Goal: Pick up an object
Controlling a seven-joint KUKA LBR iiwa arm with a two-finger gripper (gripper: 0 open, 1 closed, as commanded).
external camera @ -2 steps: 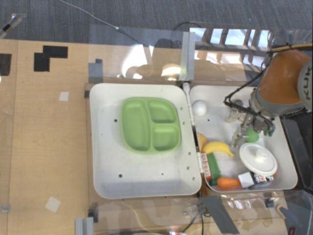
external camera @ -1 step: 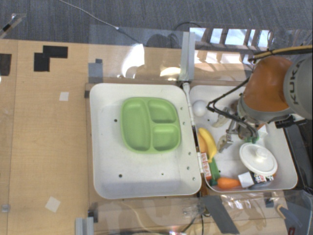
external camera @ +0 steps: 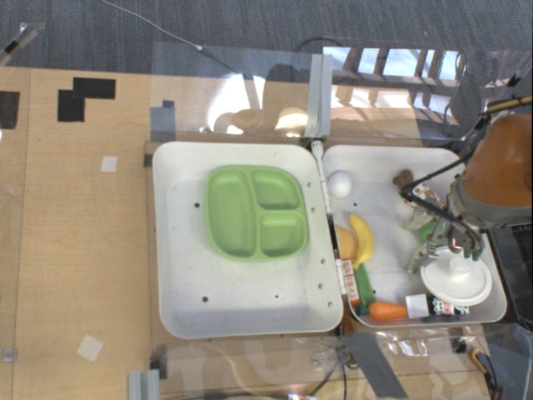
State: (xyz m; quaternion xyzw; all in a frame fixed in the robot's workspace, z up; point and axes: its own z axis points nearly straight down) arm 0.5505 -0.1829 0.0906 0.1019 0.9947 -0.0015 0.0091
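Observation:
The right bin (external camera: 391,158) holds several objects. A white ball (external camera: 340,183) lies by its left wall, with a yellow banana (external camera: 361,238) and an orange fruit (external camera: 344,242) below it. An orange carrot (external camera: 387,312) and a black-and-white tube (external camera: 435,307) lie along the front wall. My gripper (external camera: 435,244) hangs low over the right side of this bin, just above and left of a white round dish (external camera: 456,282). The arm's orange band (external camera: 500,169) is above it.
A green divided plate (external camera: 256,212) lies in the left bin (external camera: 183,290). A red-and-green item (external camera: 360,283) sits by the right bin's left wall. A small brown object (external camera: 403,178) and a printed packet (external camera: 423,197) lie near the back. Black cables run along the arm.

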